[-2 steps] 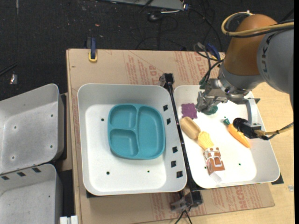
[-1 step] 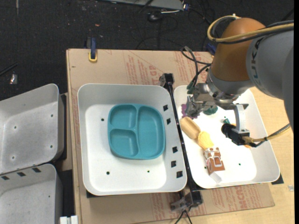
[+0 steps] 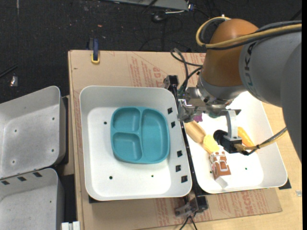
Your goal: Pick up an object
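My gripper [image 3: 193, 113] hangs low over the left end of the right bin [image 3: 268, 169], close to the wall between the two bins. Just beneath and in front of it lies a tan bread-like stick [image 3: 194, 131], with a yellow piece [image 3: 210, 143] at its near end. A brown, white and orange toy [image 3: 220, 165] lies nearer the front of that bin. Farther right, a yellow wedge [image 3: 245, 137] rests on the bin floor. The arm's wrist hides the back of the right bin.
The left bin [image 3: 96, 176] holds a teal divided plate [image 3: 140, 134] in its middle. Both bins stand on a cardboard sheet [image 3: 124, 66]. Two more white trays [image 3: 29, 128] lie off to the far left.
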Controlling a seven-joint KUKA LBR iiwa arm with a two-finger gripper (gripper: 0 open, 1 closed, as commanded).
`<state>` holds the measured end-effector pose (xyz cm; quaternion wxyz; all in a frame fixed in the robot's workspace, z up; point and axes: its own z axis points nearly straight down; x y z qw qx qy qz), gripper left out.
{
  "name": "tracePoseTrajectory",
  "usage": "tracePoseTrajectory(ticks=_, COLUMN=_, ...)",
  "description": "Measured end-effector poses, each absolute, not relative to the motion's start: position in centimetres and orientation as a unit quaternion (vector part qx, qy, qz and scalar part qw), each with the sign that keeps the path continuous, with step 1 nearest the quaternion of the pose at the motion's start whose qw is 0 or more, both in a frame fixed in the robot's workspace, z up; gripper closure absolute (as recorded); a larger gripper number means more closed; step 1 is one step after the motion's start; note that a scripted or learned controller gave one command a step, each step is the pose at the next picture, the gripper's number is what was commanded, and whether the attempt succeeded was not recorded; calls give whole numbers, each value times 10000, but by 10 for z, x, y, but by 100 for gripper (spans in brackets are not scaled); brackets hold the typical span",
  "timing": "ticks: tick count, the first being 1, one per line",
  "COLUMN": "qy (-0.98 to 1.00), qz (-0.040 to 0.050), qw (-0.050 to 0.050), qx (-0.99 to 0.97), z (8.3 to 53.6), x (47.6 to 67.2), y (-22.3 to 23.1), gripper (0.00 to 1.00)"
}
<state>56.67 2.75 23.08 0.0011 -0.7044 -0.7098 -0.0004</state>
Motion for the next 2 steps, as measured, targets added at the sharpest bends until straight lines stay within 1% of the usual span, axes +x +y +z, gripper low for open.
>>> tracePoseTrajectory(ticks=1, qy=-7100, qz=-2, qw=11, qx=-7042, z=230, x=561, y=75, gripper=100)
tracePoseTrajectory(ticks=2, qy=-7079, qz=4, qw=2, qx=-7063, z=231, x=562, y=71, gripper=0)
